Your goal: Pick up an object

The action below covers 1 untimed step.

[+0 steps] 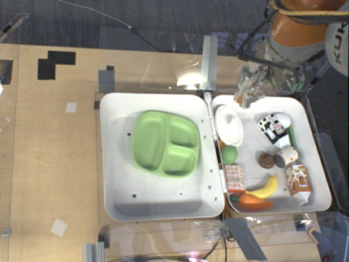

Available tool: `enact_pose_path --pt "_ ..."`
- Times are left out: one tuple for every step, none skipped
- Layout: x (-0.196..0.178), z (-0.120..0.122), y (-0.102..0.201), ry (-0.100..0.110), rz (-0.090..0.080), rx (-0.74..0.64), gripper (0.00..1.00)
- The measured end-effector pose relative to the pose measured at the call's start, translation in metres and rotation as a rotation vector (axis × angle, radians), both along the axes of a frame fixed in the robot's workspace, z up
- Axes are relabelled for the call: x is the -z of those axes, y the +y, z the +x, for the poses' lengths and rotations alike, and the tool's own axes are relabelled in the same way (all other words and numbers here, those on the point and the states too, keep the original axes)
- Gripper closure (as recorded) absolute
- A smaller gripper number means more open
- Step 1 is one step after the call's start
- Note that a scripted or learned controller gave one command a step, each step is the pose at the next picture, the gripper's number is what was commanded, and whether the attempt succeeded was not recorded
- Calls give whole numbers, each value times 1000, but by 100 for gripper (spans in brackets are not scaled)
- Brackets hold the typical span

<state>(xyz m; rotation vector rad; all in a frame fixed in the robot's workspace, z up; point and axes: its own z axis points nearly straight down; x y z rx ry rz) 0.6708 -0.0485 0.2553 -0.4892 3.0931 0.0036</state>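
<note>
Nothing has been lifted so far, as far as can be judged. The pincer [250, 94] hangs at the 12 o'clock rim of the right shallow white plastic bin [312, 125], with nothing visibly between its tips; whether it stands apart or together I cannot tell, since the wrist and cables clutter that spot.

The candidates all lie in that bin: a round white bowl [229, 124] at about 10 o'clock, a black-and-white cow-patterned carton [274, 126] near 1 o'clock, a small green ball [229, 154] at 9, a brown round piece [266, 160] near the centre, a yellow plastic banana [264, 188] and an orange carrot-like piece [255, 202] at 6, and a brown-and-white carton [299, 183] at 4. Descent, closing and lifting all remain.

The left white bin [112, 162] carries a light-green divided plastic tray [165, 143]. Both bins sit on a pale wooden tabletop [49, 146]; dark grey carpeted floor [136, 4] runs along 12 o'clock.
</note>
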Motion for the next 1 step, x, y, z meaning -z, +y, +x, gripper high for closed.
enact_pose_path --pt "-56 0 -62 -6 -7 -83 100"
